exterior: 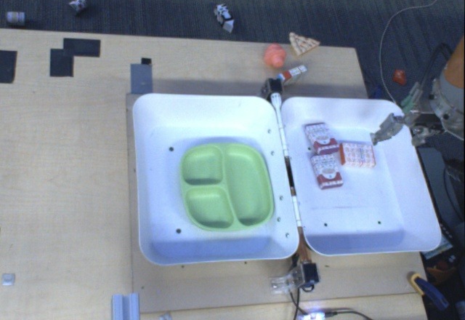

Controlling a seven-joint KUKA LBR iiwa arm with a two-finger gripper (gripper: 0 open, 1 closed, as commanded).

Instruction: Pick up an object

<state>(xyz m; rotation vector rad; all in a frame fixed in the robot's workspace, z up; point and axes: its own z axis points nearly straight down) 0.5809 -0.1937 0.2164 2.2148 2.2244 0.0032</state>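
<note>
Status: pick not yet made. My end effector [386,129] sits at the right of the frame, over the right bin's [378,235] upper right part; whether it is spread or pressed together, I cannot tell. Three red-and-white packets [336,155] lie clustered in the upper middle of that bin, just left of my end effector, all resting on the bin floor. The left bin [156,188] carries a green tray [227,185]. Remaining, in my judgement: approach a packet, grasp it and lift it.
</note>
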